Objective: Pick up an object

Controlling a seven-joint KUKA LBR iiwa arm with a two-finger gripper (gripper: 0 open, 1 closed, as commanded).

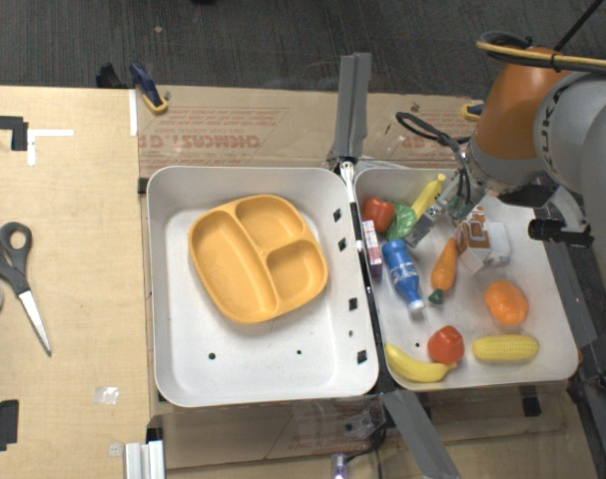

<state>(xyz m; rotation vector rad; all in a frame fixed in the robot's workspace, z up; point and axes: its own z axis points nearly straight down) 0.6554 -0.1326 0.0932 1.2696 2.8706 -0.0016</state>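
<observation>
My gripper (444, 208) hangs low over the back of the right bin (554, 297), below the orange band of the arm (512, 108). It sits right by a yellow and green toy (414, 211) and just above an orange carrot (443, 264). A red pepper (379, 213) lies to its left and a white and brown carton (479, 239) to its right. A blue bottle (402, 270) lies toward the middle of the bin. I see nothing clearly held.
The front of the right bin holds an orange (506, 302), a tomato (445, 344), a corn cob (503, 347) and a banana (414, 365). A yellow divided plate (258, 255) lies in the left bin (173, 347). Scissors (18, 277) rest on the bench at left.
</observation>
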